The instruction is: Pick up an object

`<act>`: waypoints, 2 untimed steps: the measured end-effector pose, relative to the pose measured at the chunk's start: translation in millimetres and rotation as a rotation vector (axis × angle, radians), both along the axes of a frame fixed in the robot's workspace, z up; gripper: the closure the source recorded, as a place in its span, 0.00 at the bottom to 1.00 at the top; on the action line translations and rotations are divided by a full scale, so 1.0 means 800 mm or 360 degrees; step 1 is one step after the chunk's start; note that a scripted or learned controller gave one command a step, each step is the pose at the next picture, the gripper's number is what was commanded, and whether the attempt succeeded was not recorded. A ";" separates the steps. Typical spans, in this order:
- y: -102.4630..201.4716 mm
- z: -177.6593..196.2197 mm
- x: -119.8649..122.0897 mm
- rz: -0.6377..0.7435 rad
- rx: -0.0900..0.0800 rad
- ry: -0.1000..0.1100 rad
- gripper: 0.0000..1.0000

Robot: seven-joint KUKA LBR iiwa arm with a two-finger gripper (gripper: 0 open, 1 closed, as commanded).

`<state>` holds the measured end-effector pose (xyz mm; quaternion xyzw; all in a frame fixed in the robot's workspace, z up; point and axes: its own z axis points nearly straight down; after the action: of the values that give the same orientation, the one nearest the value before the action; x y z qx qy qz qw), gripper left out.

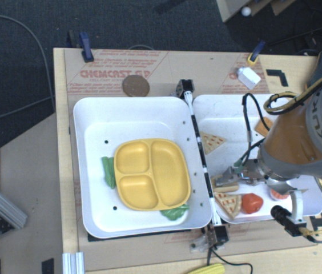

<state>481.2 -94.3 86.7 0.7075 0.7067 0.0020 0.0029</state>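
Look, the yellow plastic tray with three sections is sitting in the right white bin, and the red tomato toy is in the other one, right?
Not quite. The camera view shows the yellow plastic tray with three sections sitting in the left white bin. The red tomato toy is in the other one, the right white bin.

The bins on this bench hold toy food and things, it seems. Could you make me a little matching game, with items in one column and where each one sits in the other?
Items:
1. yellow divided plate
2. red tomato
3. brown disc
4. pizza slice

Places:
A. on the cardboard behind the bins
B. near the front edge of the right bin
C. middle of the left bin
D. in the right bin, close to the divider between the bins

Pairs: 1-C, 2-B, 3-A, 4-D
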 end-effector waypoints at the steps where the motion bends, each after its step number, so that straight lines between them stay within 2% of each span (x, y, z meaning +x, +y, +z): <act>1: 0.001 0.012 0.001 0.0001 0.0001 -0.0003 1.00; 2: -0.040 0.054 0.075 0.0002 0.0000 0.0009 1.00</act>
<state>541.2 -126.1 129.5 0.7070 0.7072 0.0001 0.0009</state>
